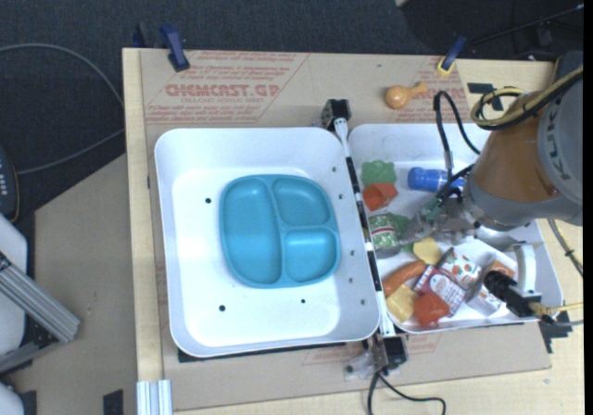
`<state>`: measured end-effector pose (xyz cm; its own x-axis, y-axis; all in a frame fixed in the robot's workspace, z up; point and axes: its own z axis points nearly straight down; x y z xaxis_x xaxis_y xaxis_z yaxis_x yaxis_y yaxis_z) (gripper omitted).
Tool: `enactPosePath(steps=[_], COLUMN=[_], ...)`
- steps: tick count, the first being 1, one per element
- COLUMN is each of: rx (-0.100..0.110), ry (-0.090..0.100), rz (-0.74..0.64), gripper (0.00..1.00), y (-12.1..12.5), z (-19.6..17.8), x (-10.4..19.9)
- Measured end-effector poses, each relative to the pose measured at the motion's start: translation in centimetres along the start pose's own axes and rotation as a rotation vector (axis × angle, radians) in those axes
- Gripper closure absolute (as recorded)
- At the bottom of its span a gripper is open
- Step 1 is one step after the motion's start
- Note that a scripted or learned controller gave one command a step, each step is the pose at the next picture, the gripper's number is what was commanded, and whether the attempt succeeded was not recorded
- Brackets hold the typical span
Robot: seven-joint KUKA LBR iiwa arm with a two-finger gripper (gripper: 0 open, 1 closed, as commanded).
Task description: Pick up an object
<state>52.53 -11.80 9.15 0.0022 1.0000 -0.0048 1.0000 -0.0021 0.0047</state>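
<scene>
The gripper [444, 217] is low over the middle of the right bin [400, 144], at the end of the arm [519, 172] that comes in from the right. Its tip is dark and partly hidden by the wrist, so it cannot be told whether it is spread or closed, and nothing is seen held in it.

The things to pick are all in this bin, crowded along its left and near sides. Just near and left of the gripper is a yellow piece [426, 251], and left of that lies a green packet [387, 230]. A blue cylinder [424, 179] lies on its side just beyond the gripper, on the far side. Farther left, against the bin's left wall, a green block [378, 170] sits with a red block [380, 194] touching its near side.

Toward the near edge, a carrot [400, 276] lies at a slant. A red-and-white packet [450, 288] is beside it on the right, and a tomato [429, 311] sits by the near wall.

The left bin [185, 182] touches the right one and holds a blue divided plate [278, 230] near its middle.

On the bench [232, 89], beyond the right bin, lies a small wooden scoop [400, 96]. Two blue clamps grip the bench's far edge, one at the left [173, 47] and one at the right [451, 54].
</scene>
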Motion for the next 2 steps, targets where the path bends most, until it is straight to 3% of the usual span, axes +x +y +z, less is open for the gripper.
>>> enactPosePath(steps=[1, 2], rx=[0.0, 0.002], ry=[0.002, 0.006], rz=[-0.001, -0.004], gripper=[1.0, 1.0], y=[0.0, 2.6], z=[-0.9, -9.4], x=[0.1, 5.5])
